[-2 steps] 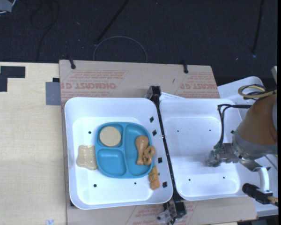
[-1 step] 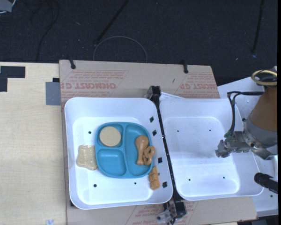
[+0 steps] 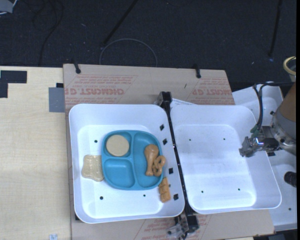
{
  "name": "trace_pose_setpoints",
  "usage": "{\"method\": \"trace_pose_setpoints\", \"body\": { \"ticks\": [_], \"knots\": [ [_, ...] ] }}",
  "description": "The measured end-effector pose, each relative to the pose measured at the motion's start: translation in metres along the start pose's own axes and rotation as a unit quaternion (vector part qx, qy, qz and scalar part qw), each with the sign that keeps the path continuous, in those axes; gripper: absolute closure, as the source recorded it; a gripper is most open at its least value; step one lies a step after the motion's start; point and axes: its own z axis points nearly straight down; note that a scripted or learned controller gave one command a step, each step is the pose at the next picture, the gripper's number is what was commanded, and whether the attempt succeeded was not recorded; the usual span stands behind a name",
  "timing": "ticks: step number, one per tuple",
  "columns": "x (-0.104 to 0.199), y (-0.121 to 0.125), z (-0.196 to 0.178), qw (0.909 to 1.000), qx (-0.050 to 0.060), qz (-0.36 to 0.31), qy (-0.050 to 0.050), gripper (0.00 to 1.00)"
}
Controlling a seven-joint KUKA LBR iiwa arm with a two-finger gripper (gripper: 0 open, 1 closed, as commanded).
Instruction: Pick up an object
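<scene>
Your bench (image 3: 25, 149) carries two bins; the jaws (image 3: 251, 146) hang low over the right bin's (image 3: 215, 199) right edge, their spacing unclear. Left, a blue tray (image 3: 121, 174) holds a pretzel (image 3: 154, 160), long axis near-to-far.

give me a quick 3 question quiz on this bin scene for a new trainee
1. True or false: the blue tray lies in the right bin.
2. Which item sits in the tray's upper left compartment? A) round tan disc B) pretzel C) toast slice
3. Fill in: the gripper is at the right bin's ____ edge.

Key
1. False; it lies in the left bin.
2. A
3. right
</scene>
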Motion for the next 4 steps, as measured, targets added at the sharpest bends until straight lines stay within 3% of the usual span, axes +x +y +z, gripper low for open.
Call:
{"method": "trace_pose_setpoints", "body": {
  "ticks": [1, 4],
  "knots": [
    [-0.001, 0.001, -0.043, 1.0000, 0.000, 0.000, 0.000, 1.00],
    [0.145, -0.002, -0.022, 1.0000, 0.004, -0.001, 0.002, 1.00]
  ]
}}
